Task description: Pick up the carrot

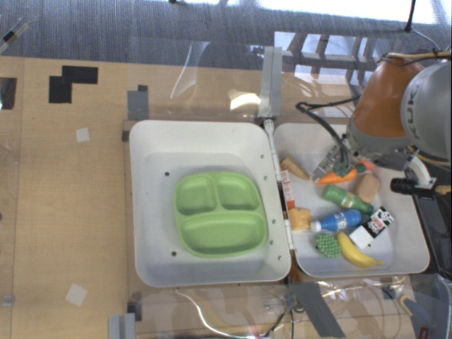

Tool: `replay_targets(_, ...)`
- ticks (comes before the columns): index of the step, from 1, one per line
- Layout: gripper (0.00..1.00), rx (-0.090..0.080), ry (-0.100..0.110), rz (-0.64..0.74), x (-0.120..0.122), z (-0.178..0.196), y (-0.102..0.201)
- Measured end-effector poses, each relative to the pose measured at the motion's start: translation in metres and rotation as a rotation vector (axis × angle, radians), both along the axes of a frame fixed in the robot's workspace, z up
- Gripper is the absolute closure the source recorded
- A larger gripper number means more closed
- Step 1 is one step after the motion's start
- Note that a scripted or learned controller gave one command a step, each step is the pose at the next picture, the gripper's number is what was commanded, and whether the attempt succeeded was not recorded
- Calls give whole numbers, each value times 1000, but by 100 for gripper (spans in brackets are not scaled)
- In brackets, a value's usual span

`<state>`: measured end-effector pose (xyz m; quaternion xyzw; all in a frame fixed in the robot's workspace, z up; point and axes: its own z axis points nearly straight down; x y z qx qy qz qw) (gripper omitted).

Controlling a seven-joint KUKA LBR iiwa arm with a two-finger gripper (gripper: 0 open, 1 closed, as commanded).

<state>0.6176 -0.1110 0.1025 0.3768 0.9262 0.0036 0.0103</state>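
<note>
The gripper (337,164) sits over the carrot (337,177) near the right bin's (417,260) back edge; its finger state is unclear.

The arm (395,104) runs off the right edge, and its bulk covers the hand (337,162), so the grip on the carrot (337,177) can't be made out.

The counter (63,210) looks like pale, matt wood; both bins, left (141,260) and right (413,260), look like smooth white plastic with a dull sheen; the green divided tray (220,212) is smooth plastic, softly glossy; the banana (357,253) and carrot (337,177) look like smooth toy plastic; the arm's orange band (381,104) shines glossy.
</note>
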Motion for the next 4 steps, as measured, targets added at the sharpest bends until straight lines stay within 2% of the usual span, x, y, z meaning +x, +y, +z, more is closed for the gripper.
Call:
replay_targets(1, 0, 0, 1, 1, 0, -1, 0)
replay_targets(2, 0, 2, 4, -88, -32, -12, -5)
replay_targets(3, 100, 2, -6, -83, -28, 1, -4)
replay_targets(4, 100, 11, 15, -607, -129, 83, 47)
